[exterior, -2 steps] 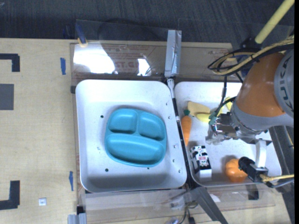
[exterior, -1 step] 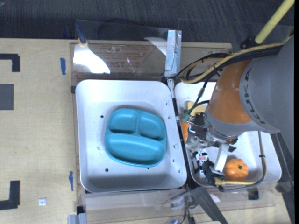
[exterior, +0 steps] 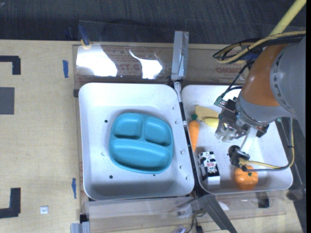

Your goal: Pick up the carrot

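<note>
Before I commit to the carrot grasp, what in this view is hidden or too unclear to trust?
- Gripper, camera view: the wrist covers the fingers, so their state is unreadable.
- Banana: its right end is hidden behind the gripper.
- Carrot: lies along the right bin's left wall; the gap to the wall is too small to judge.
- Orange fruit: top partly crossed by a cable.

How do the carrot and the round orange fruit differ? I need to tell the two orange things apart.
The carrot is long and tapered; the orange fruit is round. The carrot lies against the right bin's left wall; the fruit sits near the front right corner. The gripper hangs closer to the carrot than to the fruit. Both are orange, in that bin.
</note>
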Motion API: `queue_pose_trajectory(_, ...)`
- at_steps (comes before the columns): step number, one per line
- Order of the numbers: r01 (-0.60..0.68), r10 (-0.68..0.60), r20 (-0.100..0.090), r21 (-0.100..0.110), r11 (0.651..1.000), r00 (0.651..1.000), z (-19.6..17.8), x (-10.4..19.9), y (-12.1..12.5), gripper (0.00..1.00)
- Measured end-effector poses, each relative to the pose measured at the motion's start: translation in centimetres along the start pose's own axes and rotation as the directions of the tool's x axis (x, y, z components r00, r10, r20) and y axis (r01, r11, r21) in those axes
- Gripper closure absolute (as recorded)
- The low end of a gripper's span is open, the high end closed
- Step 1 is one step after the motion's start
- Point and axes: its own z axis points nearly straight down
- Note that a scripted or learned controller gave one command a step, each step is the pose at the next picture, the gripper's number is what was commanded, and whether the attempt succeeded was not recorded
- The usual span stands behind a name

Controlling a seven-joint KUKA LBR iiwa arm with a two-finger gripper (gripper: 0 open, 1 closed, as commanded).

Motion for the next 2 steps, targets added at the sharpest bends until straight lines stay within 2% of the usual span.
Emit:
queue_pose_trajectory(1,0.046,-0.046,-0.002,0.006,0.999,0.999,0.0,5.4,-7.2,1.0)
queue_pose_trajectory(2,-0.095,0.095,0.0,0.0,0.995,0.995,0.0,-0.6,1.3,1.0)
